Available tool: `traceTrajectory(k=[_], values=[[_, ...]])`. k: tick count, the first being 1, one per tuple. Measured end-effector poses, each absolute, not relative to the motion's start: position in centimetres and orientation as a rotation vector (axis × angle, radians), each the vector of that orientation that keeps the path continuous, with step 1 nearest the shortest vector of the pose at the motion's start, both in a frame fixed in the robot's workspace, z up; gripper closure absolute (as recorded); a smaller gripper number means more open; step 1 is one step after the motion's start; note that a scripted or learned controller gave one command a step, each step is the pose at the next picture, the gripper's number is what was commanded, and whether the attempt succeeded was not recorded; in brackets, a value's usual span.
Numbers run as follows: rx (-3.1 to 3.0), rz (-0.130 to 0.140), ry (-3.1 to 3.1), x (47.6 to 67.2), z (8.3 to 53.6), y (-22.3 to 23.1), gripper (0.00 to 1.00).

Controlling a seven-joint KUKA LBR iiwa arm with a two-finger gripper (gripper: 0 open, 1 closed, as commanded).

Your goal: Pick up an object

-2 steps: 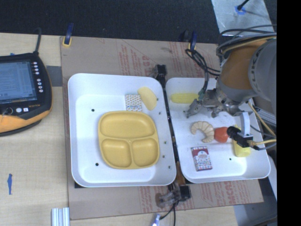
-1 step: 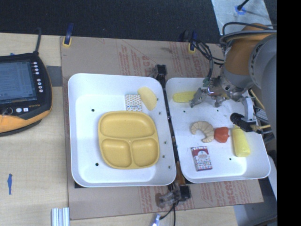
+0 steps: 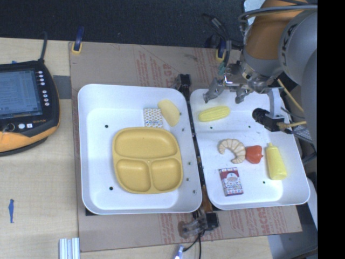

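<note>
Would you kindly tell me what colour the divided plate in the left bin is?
The plate is pale yellow, camera view.

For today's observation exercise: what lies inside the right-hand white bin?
Visible: corn cob, croissant, red piece, yellow bottle and red box. The arm covers the bin's far right corner.

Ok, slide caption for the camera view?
Gripper poised by corn in right bin; yellow tray in left bin.

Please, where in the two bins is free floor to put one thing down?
Left bin: bare strip between its left wall and the yellow plate. Right bin: bare patch between the corn and the croissant. Crowded around the red piece and yellow bottle.
</note>
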State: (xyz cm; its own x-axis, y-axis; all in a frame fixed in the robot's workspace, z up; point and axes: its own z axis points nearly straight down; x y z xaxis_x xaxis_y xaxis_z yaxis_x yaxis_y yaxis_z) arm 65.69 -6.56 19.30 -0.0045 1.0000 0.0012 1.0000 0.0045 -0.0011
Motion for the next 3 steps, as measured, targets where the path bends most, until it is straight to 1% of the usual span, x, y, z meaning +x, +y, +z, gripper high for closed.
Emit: traceTrajectory(k=[1,2,3], values=[[-2.216,0.007,-2.225,62.4,17.2,-10.3,0.0],[-2.216,0.006,-2.225,58.0,18.2,-13.0,0.0],[-2.211,0.007,-2.227,55.8,20.2,-7.9,0.0]])
